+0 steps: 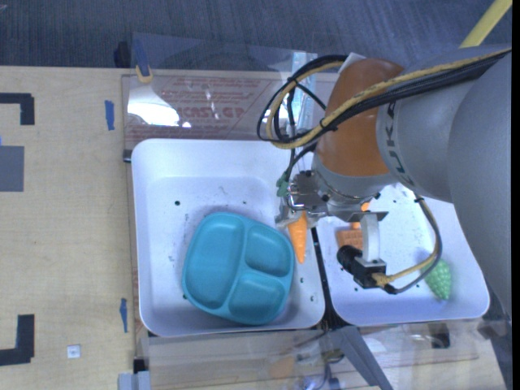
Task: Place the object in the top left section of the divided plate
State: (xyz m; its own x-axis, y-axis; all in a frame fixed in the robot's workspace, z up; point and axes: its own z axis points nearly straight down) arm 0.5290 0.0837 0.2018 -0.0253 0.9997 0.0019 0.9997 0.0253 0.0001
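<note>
The end effector (297, 211) clamps the carrot (298, 238) at its top. Light, rigid, likely slick; the divided plate (238, 267) lies just beside.

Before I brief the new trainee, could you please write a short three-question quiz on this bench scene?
1. True or false: the orange carrot already lies inside the blue divided plate.
2. Which bin holds the plate? A) left bin B) right bin
3. Fill in: the knobbly object in the right bin's lower right corner is coloured ____.

Key
1. False: the carrot hangs under the gripper, beside the plate's right rim.
2. A
3. Green
</note>
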